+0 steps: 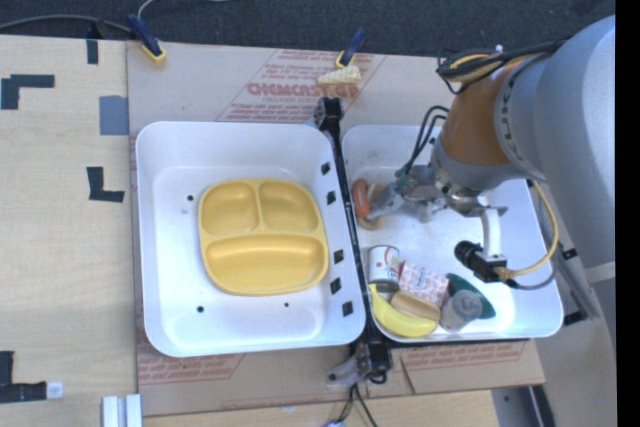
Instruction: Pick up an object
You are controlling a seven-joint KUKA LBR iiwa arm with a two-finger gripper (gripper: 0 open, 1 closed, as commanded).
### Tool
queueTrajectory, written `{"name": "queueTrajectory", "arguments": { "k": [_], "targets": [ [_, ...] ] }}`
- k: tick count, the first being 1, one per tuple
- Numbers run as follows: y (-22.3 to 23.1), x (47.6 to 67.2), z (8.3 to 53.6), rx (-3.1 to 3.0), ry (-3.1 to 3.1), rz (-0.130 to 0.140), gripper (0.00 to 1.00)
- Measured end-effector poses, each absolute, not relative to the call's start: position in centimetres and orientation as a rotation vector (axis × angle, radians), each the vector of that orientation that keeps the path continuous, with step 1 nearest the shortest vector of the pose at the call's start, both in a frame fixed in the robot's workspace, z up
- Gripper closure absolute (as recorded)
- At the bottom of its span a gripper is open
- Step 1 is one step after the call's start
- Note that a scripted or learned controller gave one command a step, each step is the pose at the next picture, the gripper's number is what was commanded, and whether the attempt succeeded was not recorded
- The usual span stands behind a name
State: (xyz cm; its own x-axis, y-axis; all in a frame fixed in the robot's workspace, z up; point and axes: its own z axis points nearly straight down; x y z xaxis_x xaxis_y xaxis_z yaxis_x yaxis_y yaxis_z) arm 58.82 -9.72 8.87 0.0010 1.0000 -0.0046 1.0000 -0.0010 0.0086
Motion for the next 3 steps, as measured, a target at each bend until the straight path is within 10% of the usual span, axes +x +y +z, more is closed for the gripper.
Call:
{"name": "queueTrajectory", "arguments": {
  "k": [2, 3],
  "targets": [
    [-10.0, 66.6, 8.7, 2.224, 2.225, -0.021, 0.0],
    [-9.9, 66.7, 8.7, 2.223, 2.224, -0.022, 0.0]
  ]
}}
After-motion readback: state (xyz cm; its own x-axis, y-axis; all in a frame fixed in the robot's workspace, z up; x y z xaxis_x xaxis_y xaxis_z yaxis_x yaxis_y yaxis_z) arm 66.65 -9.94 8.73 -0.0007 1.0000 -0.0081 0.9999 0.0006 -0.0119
